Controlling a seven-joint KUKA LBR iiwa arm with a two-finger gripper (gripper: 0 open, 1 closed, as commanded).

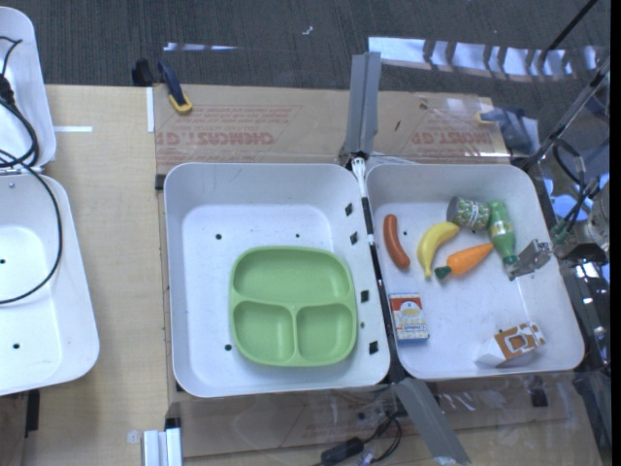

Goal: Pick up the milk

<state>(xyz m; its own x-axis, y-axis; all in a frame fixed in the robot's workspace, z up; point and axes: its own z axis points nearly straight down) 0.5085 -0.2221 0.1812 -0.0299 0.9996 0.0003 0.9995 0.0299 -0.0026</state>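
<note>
Hovering at the bin's edge, your claw [529, 258] grips nothing; can't tell its width. Milk [511, 345] lies tipped just below it.

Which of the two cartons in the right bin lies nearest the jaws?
The white and orange carton toppled in the bin's near right corner. It lies closer to the gripper at the right wall than the small red and white box by the left wall.

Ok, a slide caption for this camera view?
Claw at the right bin's edge beside the green bottle; milk carton lies untouched in the near corner.
</note>
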